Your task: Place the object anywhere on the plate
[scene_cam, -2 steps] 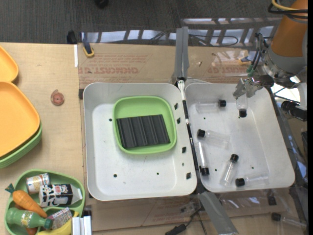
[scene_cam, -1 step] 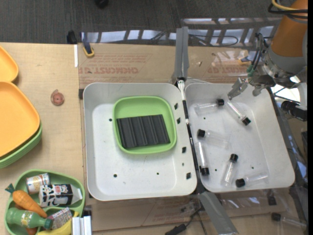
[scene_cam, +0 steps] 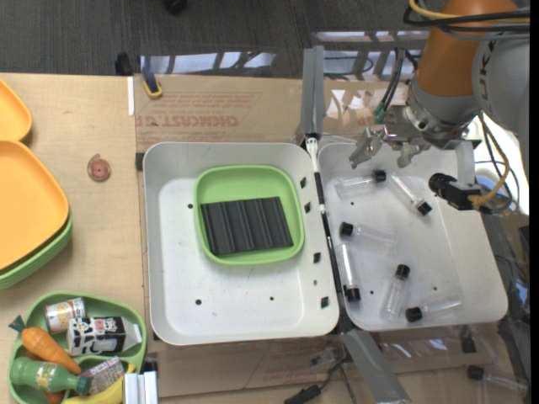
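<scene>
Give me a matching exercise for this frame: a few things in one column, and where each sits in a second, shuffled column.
Things:
1. green plate
2. gripper
3. stacked orange plates
4. green bowl of toy food

Places:
A. on the bench at the view's left edge
B. inside the left white bin
C. at the view's bottom left corner
D. over the far end of the right white bin, above clear black-capped vials

Pairs: 1-B, 2-D, 3-A, 4-C
</scene>
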You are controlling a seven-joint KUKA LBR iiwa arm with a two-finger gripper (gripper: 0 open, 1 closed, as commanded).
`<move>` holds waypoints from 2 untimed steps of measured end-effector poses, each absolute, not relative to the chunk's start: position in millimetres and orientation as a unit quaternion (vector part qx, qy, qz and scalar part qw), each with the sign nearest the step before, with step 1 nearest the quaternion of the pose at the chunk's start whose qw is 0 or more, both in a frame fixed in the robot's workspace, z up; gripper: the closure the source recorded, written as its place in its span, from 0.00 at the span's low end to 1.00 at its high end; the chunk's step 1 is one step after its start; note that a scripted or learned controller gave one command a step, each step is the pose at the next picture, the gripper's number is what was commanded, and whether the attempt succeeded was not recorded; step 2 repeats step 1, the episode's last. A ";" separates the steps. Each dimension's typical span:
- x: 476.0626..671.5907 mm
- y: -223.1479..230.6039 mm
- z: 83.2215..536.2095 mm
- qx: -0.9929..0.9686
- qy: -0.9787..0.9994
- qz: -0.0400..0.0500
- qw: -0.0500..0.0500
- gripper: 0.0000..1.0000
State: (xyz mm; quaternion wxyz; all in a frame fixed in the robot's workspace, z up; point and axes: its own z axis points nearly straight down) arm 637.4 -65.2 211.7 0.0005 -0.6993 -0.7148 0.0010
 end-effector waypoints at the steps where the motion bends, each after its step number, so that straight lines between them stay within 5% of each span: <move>1: 618.3 26.3 215.6 -0.801 -0.599 0.002 0.001 0.00; 2: 618.3 26.3 215.6 -0.801 -0.599 0.002 0.001 0.00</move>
